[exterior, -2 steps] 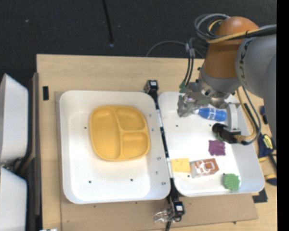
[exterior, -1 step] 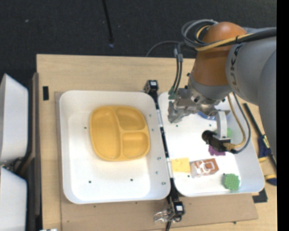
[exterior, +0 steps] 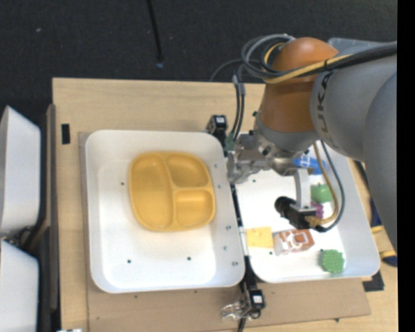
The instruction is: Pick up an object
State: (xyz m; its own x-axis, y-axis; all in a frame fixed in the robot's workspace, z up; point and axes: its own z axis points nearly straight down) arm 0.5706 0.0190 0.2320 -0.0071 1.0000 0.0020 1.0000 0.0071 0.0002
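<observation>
Orange-banded arm (exterior: 297, 95) hangs over right bin (exterior: 358, 244), yellow plate (exterior: 171, 190) in left bin (exterior: 111, 244).

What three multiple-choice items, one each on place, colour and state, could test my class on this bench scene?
1. Where is the yellow divided plate? A in the view's left bin; B in the other bin; C outside both.
2. What colour is the bumpy thing at the near corner of the view's right bin? A red; B green; C black.
3. How does the plate lie? A flat, hollows up; B upside down; C standing on its rim.
Key: 1 A, white bin floor shows all round it; 2 B, it is plainly green; 3 A, its three compartments face the camera.
</observation>
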